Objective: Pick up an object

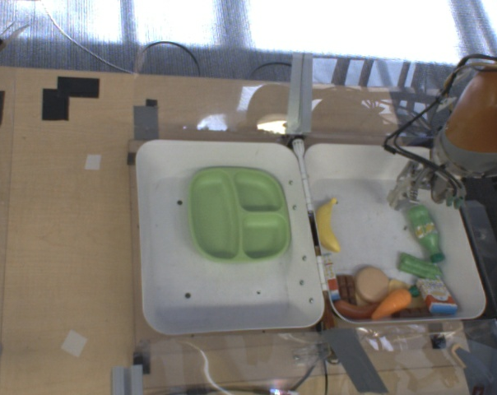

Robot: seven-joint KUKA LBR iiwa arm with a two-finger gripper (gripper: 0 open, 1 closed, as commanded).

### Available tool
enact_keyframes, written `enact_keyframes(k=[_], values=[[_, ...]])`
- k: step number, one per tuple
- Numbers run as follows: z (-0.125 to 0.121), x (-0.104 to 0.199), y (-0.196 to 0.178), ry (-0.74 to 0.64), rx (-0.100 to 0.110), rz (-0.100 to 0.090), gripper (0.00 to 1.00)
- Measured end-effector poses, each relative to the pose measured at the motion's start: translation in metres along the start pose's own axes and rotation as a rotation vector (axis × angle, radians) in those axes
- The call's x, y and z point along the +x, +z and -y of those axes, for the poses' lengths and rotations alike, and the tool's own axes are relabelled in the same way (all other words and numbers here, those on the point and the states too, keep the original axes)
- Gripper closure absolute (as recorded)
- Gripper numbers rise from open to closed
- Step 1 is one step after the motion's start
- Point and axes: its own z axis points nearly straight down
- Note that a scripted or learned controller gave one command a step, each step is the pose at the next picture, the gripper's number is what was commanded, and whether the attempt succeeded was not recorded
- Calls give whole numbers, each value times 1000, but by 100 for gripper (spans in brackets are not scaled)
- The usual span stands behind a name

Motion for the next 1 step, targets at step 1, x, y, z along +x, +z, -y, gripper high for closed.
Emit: enact_keyframes(k=[1], values=[[0, 0, 0, -1, 0, -1, 0]])
